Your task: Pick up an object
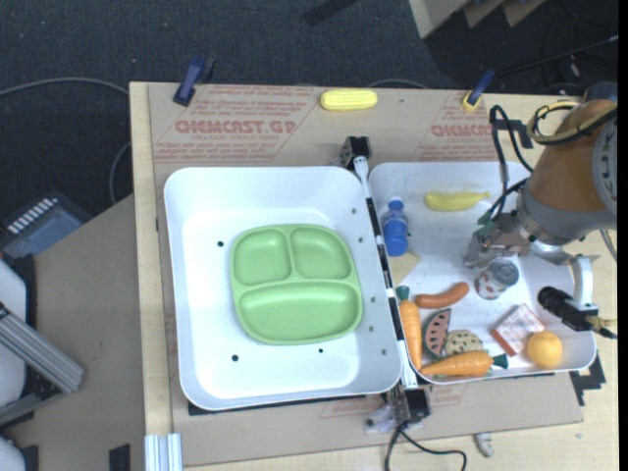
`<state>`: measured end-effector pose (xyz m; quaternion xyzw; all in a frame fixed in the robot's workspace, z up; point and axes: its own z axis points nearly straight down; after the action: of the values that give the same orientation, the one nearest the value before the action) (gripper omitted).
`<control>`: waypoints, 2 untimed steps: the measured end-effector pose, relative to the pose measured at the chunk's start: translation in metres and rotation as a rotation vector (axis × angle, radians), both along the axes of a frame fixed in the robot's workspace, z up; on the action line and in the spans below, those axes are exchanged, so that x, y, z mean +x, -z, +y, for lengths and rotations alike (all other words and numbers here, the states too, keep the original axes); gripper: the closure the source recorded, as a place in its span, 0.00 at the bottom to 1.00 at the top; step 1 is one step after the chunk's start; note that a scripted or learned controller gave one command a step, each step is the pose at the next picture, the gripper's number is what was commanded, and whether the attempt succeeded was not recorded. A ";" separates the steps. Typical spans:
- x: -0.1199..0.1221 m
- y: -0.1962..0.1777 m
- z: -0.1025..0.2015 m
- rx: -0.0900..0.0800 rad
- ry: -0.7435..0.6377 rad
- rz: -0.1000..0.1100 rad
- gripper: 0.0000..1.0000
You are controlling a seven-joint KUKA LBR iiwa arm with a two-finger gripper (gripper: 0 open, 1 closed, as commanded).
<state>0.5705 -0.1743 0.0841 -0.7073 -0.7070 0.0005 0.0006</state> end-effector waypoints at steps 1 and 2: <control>0.029 -0.080 -0.019 -0.002 0.000 -0.004 1.00; 0.028 -0.079 -0.019 -0.001 -0.001 -0.002 0.00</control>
<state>0.5986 -0.1935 0.1627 -0.7071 -0.7071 -0.0001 -0.0007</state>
